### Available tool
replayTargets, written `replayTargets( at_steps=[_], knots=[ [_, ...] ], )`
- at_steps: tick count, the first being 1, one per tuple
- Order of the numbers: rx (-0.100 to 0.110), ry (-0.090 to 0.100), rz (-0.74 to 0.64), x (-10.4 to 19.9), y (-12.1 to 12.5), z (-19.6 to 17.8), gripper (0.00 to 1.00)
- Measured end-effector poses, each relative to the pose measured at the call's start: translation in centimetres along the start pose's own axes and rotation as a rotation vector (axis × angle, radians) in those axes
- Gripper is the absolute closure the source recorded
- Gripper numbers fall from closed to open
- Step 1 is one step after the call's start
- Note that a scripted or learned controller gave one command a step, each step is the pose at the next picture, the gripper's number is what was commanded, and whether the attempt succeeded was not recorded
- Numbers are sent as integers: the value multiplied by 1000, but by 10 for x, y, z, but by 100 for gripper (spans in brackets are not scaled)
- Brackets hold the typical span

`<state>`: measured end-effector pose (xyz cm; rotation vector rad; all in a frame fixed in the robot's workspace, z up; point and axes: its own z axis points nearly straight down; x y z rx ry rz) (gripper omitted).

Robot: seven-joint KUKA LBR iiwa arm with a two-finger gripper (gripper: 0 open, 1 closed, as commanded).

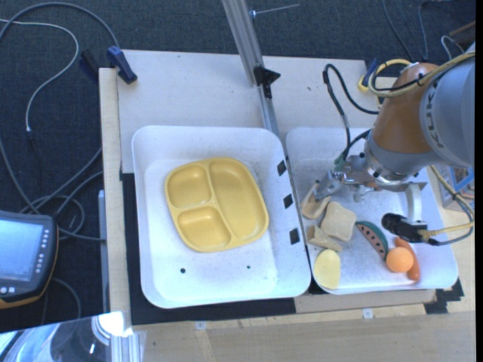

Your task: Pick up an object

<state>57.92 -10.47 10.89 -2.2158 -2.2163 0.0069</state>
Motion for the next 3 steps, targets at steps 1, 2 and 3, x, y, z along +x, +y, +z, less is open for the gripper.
replayTargets(
  at_steps=[1,2,3],
  knots=[
    [-7,-2,1,0,1,15,0],
    [-11,-1,0,1,2,4,100],
    [-13,-3,-1,4,3,-40,100]
  ],
)
